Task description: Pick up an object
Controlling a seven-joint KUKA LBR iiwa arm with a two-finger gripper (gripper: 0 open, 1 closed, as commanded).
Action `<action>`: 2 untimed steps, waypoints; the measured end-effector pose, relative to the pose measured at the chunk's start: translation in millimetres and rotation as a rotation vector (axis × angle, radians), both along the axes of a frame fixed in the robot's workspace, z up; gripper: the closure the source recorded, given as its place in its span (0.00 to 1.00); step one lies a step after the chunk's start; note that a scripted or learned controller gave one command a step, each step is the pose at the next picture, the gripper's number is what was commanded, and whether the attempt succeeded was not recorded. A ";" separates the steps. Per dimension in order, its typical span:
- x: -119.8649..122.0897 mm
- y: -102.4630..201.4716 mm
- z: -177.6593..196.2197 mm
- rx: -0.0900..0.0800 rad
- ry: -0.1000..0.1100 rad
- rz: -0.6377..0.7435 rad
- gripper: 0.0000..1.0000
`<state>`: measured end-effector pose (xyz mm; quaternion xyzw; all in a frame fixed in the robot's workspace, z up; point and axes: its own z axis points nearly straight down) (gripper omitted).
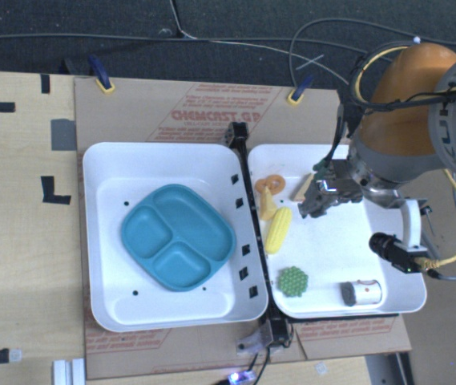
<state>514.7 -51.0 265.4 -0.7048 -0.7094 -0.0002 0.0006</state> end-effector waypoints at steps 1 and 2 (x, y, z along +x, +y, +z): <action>0.6 57.5 -21.1 0.000 0.003 0.000 1.00; 7.1 109.5 -41.5 -0.001 0.004 0.000 1.00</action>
